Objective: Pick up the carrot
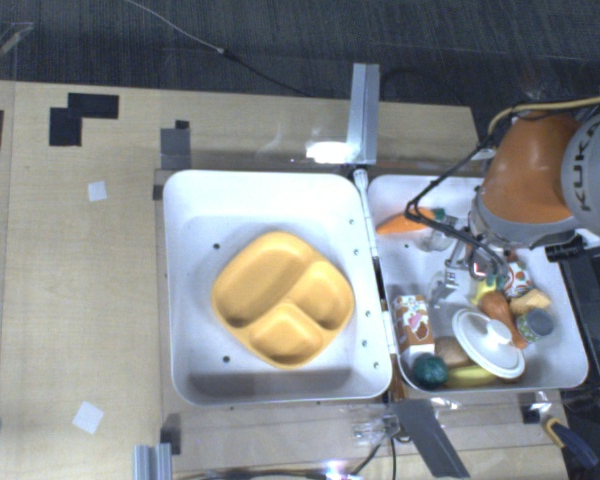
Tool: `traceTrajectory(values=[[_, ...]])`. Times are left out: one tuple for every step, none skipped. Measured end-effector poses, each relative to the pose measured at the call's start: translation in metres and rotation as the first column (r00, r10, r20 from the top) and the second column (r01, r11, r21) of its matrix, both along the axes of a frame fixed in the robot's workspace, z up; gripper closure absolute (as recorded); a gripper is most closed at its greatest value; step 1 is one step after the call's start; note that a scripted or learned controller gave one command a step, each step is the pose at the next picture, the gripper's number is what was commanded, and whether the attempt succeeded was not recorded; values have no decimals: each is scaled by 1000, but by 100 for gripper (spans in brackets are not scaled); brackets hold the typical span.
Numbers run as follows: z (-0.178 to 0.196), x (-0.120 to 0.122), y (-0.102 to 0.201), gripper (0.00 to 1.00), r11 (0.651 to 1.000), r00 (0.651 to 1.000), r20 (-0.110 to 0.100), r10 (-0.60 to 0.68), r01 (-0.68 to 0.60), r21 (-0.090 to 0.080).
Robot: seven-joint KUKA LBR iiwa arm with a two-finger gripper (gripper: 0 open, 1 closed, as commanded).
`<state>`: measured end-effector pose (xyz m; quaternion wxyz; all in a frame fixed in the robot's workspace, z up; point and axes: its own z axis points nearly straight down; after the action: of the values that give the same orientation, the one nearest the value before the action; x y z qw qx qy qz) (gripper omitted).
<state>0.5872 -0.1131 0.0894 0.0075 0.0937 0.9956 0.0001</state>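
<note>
The carrot is a small orange piece lying against the left wall of the right bin, near its far corner, with a bit of green at its right end. My gripper hangs over the middle of that bin, to the right of the carrot and nearer the camera, apart from it. Its fingers stand open with nothing between them. The grey arm with its orange band reaches in from the right and hides the bin's far right part.
Around the gripper lie a red patterned can, a white lid, a green ball, a banana and an orange-brown piece. The left bin holds a yellow divided plate.
</note>
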Motion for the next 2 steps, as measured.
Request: traceTrajectory(values=[[0,62,2,0,991,990,-56,-132,132,-4],[0,12,30,0,987,987,-4,-163,163,2]])
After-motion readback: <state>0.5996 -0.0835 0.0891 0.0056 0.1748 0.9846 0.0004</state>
